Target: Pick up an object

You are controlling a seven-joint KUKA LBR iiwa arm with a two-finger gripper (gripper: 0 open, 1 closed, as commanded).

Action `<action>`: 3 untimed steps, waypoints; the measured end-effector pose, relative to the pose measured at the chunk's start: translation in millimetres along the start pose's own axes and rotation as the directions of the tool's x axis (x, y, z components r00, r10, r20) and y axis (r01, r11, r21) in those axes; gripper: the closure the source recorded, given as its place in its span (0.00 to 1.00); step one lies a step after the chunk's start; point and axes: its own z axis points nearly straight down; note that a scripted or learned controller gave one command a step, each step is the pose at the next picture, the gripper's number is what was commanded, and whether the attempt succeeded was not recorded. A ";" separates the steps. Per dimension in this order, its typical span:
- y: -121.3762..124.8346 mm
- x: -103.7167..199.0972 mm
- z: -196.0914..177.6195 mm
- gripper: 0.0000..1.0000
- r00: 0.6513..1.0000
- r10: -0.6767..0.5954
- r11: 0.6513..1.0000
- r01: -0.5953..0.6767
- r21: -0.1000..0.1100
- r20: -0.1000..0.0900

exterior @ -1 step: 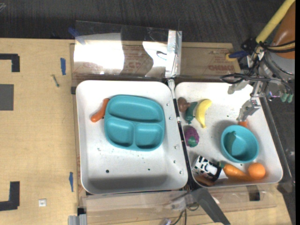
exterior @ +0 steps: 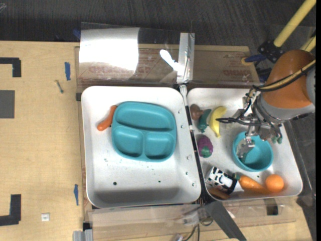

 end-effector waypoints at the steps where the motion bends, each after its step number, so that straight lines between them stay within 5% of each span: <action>1: -24.4 58.2 8.4 0.00 0.917 0.399 0.917 -0.399 -0.003 0.008; 2: 30.5 84.0 2.9 0.00 0.868 0.494 0.869 -0.494 -0.013 0.053; 3: 29.1 76.3 7.4 0.00 0.677 0.736 0.677 -0.736 -0.001 0.011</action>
